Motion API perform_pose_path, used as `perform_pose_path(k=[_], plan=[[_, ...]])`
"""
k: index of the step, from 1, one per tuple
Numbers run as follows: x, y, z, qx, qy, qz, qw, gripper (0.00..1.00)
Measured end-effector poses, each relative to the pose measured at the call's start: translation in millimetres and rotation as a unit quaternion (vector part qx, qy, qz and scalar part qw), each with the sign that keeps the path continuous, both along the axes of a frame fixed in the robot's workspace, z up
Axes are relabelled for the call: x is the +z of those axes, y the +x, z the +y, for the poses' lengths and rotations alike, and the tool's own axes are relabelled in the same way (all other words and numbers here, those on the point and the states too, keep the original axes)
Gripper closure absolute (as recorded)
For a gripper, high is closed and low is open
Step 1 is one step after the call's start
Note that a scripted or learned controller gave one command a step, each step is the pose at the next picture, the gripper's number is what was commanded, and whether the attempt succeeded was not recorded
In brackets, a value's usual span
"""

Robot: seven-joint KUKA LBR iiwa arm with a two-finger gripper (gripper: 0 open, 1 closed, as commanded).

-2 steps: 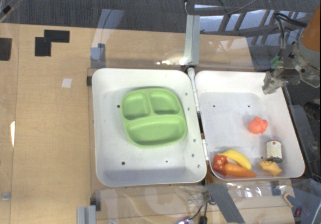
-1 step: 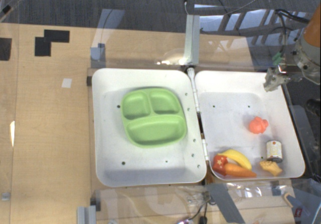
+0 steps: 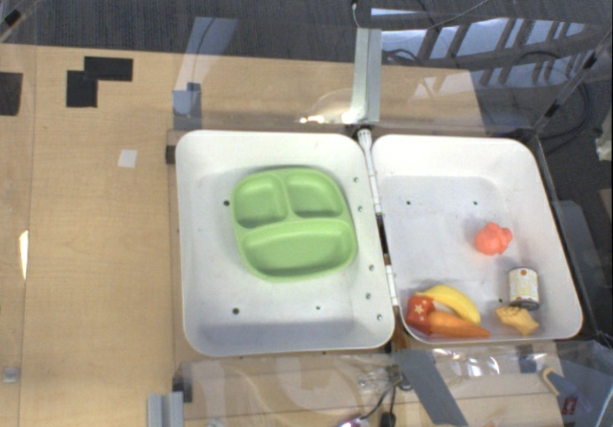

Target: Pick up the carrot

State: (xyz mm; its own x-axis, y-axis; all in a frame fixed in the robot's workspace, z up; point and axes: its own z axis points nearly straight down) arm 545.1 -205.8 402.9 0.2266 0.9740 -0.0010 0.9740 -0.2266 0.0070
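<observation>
Camera view, carrot [image 3: 458, 325] in right bin [image 3: 450, 176] beside banana [image 3: 452, 301], tool's state cannot be told

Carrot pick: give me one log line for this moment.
carrot: right bin, near-left corner | touching: banana, red piece | grasp: not yet | green tray: left bin

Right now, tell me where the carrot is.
The carrot lies in the right bin, at its near edge, touching the banana and the red pepper.
</observation>
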Motion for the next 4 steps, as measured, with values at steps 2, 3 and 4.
perform_pose_path(k=[2,3,4], plan=[[23,3,2,0.010,-0.0030,-0.005,0.9999,1.00],[33,44,79,-0.077,0.0011,0.001,0.9970,1.00],[3,53,210,-0.134,0.0022,0.002,0.9910,1.00]])
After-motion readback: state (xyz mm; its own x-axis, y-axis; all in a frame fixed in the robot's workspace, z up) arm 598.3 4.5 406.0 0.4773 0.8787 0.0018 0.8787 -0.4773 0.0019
